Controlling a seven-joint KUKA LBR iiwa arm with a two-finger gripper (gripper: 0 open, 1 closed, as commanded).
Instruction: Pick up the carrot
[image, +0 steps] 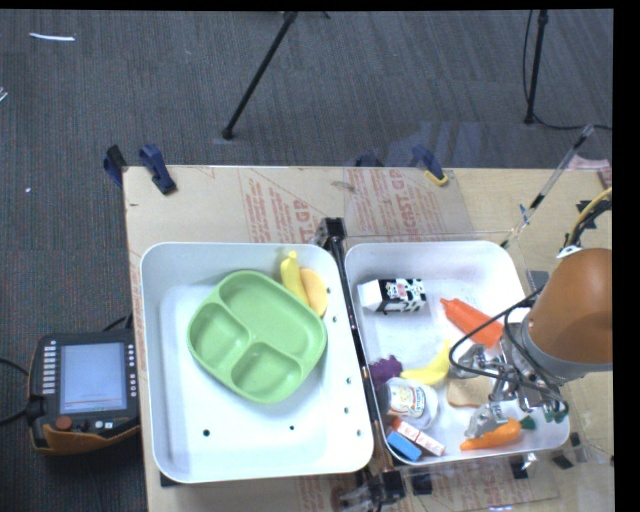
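The carrot (490, 435), orange with a green leafy end to its right, lies flat near the front right corner of the right bin (500, 255). My gripper (512, 403) hangs just above and slightly behind it, under the grey wrist and orange band (585, 300). Metal parts and cables of the wrist hide the gripper's tips, and the carrot still rests on the bin floor. A second orange wedge-shaped piece (468, 314) lies further back in the same bin.
The right bin also holds a black-and-white carton (395, 295), a yellow banana-like piece (432, 368), a purple item (385, 368), a round cup (410, 398), a tan slice (462, 392) and a blue-red box (412, 440). The left bin (160, 300) holds a green divided plate (258, 335) and yellow pieces (300, 280).
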